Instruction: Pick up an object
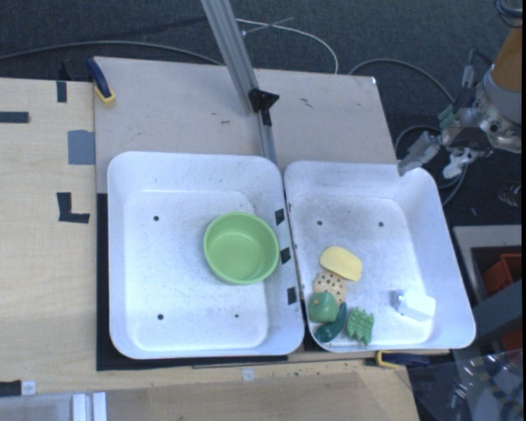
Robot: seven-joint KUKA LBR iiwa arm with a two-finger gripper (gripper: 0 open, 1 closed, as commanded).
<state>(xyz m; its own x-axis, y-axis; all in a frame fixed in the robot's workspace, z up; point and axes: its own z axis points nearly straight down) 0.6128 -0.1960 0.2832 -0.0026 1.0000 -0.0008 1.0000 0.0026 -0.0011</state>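
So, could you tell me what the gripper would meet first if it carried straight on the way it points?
Probably the rim of the right white bin at its far right corner, which the two-finger gripper points towards; depth is unclear.

No readable text, labels or numbers anywhere.

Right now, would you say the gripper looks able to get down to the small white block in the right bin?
Probably yes. The gripper hovers over the right bin's upper right corner, and the white block lies by itself near the right wall, with nothing on top of it; the yellow piece sits well apart.
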